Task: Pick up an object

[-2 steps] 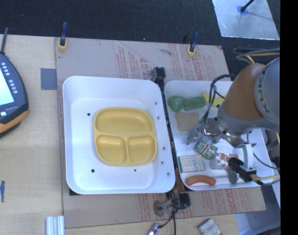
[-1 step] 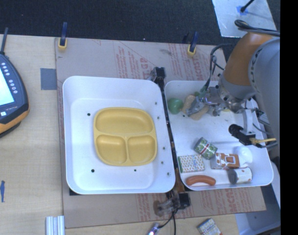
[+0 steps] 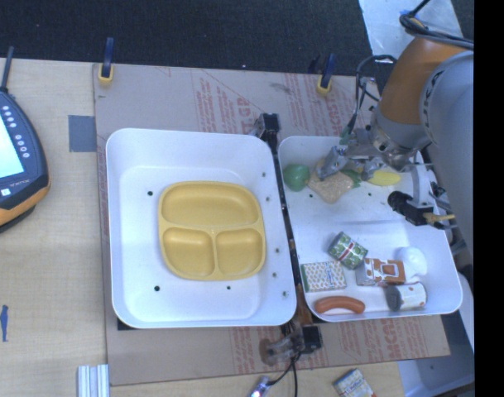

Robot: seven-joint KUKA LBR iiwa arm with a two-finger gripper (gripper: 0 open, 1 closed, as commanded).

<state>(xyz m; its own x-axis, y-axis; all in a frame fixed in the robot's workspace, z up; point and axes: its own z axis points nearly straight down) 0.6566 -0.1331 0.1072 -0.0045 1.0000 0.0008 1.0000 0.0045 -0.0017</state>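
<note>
My gripper (image 3: 344, 165) reaches into the far end of the right bin (image 3: 376, 213), low over a tan bread slice (image 3: 331, 188). A green ball (image 3: 295, 176) lies just left of it and a yellow item (image 3: 386, 178) just right. Nearer the front lie a green-and-white can (image 3: 347, 250), a green patterned packet (image 3: 323, 276), an orange-and-white box (image 3: 382, 270), a white round item (image 3: 412, 260), a sausage (image 3: 340, 306) and a white cylinder with a dark end (image 3: 405, 296). Whether anything sits between the fingers is hidden.
The left bin (image 3: 136, 222) holds a yellow divided plate (image 3: 212, 229). A teach pendant (image 3: 10, 160) lies on the bench at far left. Blue-and-yellow clamps (image 3: 108, 66) pin the cardboard at the back edge. A small packet (image 3: 351, 383) lies by the front edge.
</note>
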